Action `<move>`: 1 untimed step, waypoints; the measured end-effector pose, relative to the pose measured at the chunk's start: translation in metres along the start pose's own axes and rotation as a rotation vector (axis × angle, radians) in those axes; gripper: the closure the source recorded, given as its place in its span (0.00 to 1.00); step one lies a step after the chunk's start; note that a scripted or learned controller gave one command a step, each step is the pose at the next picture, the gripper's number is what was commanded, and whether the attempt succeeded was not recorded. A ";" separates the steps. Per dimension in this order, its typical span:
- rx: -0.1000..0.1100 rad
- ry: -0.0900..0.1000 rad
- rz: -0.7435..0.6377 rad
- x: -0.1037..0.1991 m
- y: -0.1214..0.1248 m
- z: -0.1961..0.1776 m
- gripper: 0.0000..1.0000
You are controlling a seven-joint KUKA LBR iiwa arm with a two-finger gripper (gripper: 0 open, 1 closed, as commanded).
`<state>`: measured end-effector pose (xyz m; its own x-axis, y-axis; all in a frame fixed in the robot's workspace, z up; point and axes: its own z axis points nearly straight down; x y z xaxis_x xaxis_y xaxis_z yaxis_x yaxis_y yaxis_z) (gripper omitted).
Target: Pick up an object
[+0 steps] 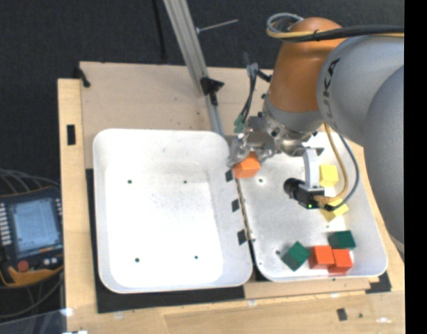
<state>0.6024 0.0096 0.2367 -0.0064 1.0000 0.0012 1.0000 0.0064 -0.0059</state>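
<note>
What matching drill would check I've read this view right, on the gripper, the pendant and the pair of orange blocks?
Things:
1. gripper
2. pendant
3. orange pair

Places:
A. off the bench, to its left
B. right bin, near right corner
C. right bin, far left corner

Pairs: 1-C, 2-A, 3-B

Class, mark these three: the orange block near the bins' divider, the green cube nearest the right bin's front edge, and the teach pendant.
orange block (247,165), camera view, top face
green cube (294,255), camera view, top face
teach pendant (33,225), camera view, screen
</note>
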 end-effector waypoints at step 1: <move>-0.008 -0.001 0.000 0.048 0.008 0.008 1.00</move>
